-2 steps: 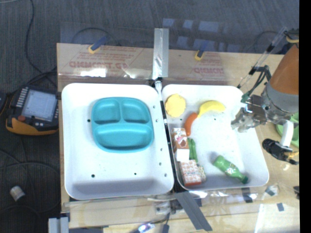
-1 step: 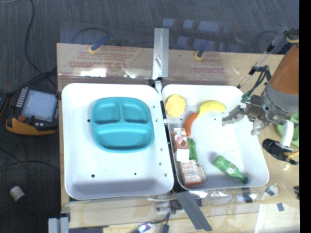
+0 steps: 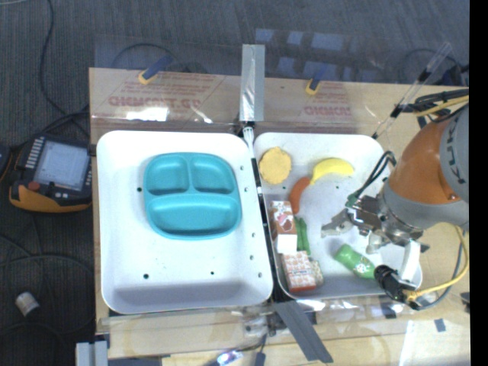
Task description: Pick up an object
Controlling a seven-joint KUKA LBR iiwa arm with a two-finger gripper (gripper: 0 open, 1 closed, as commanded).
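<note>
The green bottle (image 3: 355,259) is lying on its side just below the gripper (image 3: 352,223). The yellow banana (image 3: 332,169) is curving well above it, the orange carrot (image 3: 299,194) sitting off to its left.

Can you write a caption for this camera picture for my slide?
Robot gripper hovering over toy food beside a green bottle, with a blue tray next door.
</note>
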